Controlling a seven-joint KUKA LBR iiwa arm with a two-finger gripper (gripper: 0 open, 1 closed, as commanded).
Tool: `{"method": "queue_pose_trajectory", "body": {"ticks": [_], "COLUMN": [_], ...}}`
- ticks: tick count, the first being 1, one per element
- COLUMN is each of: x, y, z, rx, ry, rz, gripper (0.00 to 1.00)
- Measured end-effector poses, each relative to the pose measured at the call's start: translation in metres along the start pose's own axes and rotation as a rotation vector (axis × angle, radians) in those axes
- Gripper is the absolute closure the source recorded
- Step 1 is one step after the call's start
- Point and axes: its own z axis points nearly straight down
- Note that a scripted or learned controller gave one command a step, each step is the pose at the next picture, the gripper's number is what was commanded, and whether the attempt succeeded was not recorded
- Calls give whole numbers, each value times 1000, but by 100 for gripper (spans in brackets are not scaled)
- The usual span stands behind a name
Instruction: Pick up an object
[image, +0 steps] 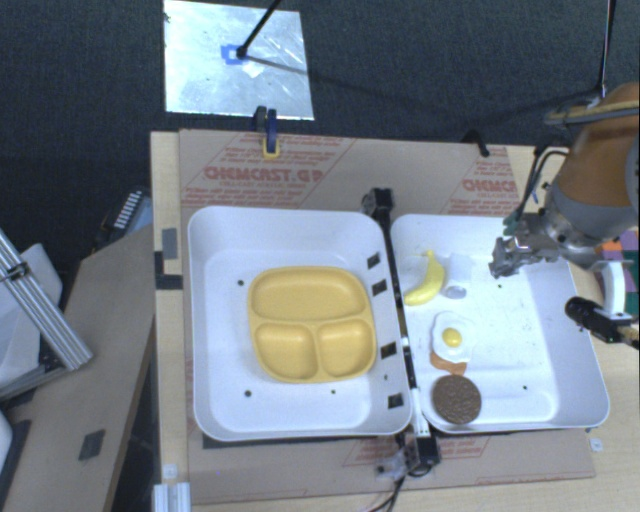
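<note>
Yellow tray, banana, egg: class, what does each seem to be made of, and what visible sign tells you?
Tray: likely moulded plastic, matte; uniform yellow, rounded compartment ridges.
Banana: probably toy plastic; flat, even yellow, smooth.
Egg: seemingly plastic or rubber play food; clean white with a tidy yolk dome, though too small to be sure.

Even overhead light, soft shadows, slightly grainy picture
</note>
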Motion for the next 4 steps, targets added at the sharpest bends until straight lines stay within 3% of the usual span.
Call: {"method": "queue_pose_trajectory", "body": {"ticks": [1, 3, 4], "x": [0, 108, 157], "y": [2, 17, 16], "z": [-50, -57, -39], "rx": [-1, 3, 6], "ry": [0, 3, 4], "rz": [-1, -6, -6], "gripper": [100, 100, 100]}}
